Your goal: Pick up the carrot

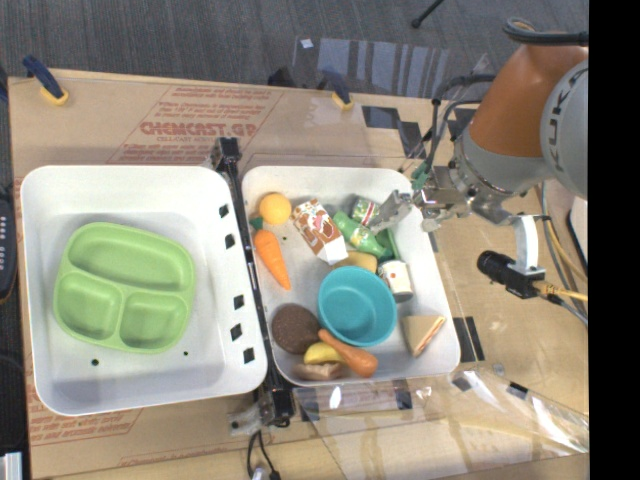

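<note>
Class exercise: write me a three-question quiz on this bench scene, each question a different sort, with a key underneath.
1. True or false: the carrot lies in the same bin as the green tray.
2. Multiple choice: the teal bowl sits in A) the left bin, B) the right bin, C) on the bench outside.
3. Fill in: the gripper hovers near the right bin's ___ corner, far or near.

Key: 1 false; 2 B; 3 far.

bench (120, 118): cardboard-covered | on it: left white bin (40, 268), right white bin (440, 298), side by side
</note>
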